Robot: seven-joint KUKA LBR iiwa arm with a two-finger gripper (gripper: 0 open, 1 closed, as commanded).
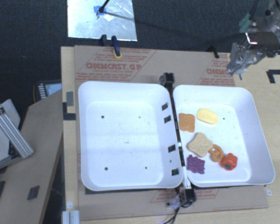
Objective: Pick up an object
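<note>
The gripper (236, 63) hangs over the brown surface (144, 62) just beyond the far rim of the right bin (259, 125), near that bin's far right corner; nothing is seen between its parts, and whether it is open or closed cannot be told from this slanted view.

Everything it could pick lies in the right bin, toward the near side and to the camera's left of the gripper. Closest is the pale yellow oval piece (207, 116), resting alone with its long axis running roughly across the bin. Just beside it, nearer the divider, sits the orange waffle-like square (186, 122). Farther toward the near rim is a tight cluster: the tan bread slice (200, 144), the small orange pretzel (216, 153) touching its edge, the red-orange pepper (229, 161) just beside that, and the purple grape bunch (195, 164) near the divider.

The left bin (123, 134) holds no objects.

The relation that matters is this offset: the gripper stands outside the bin, so it would seem to need to travel inward across the far rim before descending. The yellow piece looks the easiest target, being nearest and apart from its neighbours.
</note>
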